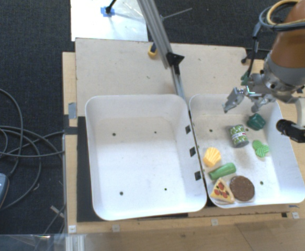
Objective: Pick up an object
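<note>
Pale wooden bench [115,67] on dark carpet [21,46], cables [11,135] trailing at left. Two white bins: the left bin [136,156] bare, the right bin [283,156] with toys. Gripper [245,101] hovers over its far end, fingers apart, gripping nothing, a green can [239,135] just below, near a teal block [256,121].

Both bins are plain white: the left bin [136,156] and the right bin [283,161], whose things show a dark green block [256,122], a green-and-white patterned can [239,136], a bright green ridged piece [261,148] and a yellow shell shape [212,156]. Nearer that bin's front rim lie a green cucumber [223,170], a yellow pizza slice with red spots [223,191] and a brown round patty [242,188]. The bench [115,67] is pale tan, and the arm [293,41] is grey with an orange band.
</note>
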Controlling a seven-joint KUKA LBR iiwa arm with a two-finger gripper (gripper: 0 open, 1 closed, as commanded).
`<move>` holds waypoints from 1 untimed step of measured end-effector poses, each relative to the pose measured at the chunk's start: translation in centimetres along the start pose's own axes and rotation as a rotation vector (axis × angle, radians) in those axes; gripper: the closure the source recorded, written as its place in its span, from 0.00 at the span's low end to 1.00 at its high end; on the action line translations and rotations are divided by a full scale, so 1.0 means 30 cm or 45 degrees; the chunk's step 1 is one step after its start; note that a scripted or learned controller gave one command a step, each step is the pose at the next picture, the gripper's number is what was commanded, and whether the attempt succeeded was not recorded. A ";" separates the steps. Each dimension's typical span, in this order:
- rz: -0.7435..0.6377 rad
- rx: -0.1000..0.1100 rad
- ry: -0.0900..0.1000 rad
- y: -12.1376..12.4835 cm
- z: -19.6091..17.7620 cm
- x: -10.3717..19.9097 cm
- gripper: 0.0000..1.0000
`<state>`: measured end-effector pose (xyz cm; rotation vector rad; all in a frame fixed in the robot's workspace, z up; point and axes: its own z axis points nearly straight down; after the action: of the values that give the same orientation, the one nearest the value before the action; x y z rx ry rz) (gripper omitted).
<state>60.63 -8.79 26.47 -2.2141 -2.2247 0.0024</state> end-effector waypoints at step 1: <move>0.001 -0.005 -0.001 0.002 -0.008 -0.001 0.00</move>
<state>60.69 -8.81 26.70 -2.2173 -2.2262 -0.0016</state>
